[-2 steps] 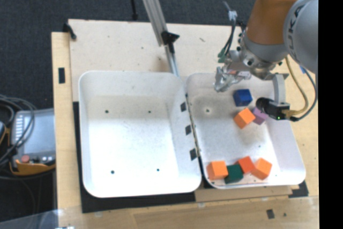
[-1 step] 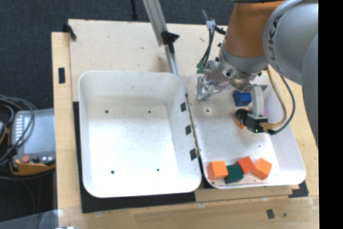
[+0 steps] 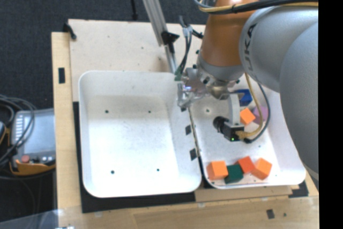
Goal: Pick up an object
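Observation:
My gripper (image 3: 186, 95) hangs below the orange wrist band, over the far left part of the right bin (image 3: 292, 168), close to the wall shared with the left bin (image 3: 128, 131). Its tips are hard to make out against the metal parts. Along the right bin's near edge lie an orange block (image 3: 217, 169), a dark green block (image 3: 234, 172), a red block (image 3: 245, 164) and another orange block (image 3: 262, 168). A further orange block (image 3: 247, 116) and a blue object (image 3: 244, 97) sit to the right of the gripper, partly hidden by the arm.
A slanted aluminium post (image 3: 153, 5) rises behind the bins, ending near the gripper. A black cable with a small black unit (image 3: 224, 126) hangs from the wrist over the right bin. The big grey arm covers the right bin's far right part.

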`<action>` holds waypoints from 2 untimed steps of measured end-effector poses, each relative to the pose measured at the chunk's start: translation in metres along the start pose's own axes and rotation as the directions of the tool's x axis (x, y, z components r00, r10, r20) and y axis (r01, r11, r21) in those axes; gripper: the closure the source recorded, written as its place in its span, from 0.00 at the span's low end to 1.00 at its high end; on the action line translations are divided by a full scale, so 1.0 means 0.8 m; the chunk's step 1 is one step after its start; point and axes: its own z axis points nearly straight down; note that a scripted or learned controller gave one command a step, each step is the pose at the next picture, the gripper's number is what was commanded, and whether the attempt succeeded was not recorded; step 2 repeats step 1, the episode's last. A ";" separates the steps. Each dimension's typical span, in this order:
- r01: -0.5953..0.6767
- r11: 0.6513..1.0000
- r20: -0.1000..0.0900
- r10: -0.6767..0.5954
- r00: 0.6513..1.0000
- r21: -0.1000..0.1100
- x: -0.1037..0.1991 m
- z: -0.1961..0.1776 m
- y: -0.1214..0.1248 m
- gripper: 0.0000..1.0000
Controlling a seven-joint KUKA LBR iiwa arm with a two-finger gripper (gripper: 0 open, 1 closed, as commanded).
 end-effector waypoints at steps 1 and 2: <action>0.001 1.000 -0.001 -0.001 1.000 0.000 0.065 0.008 -0.024 1.00; 0.001 1.000 -0.001 -0.001 1.000 0.000 0.065 0.008 -0.024 1.00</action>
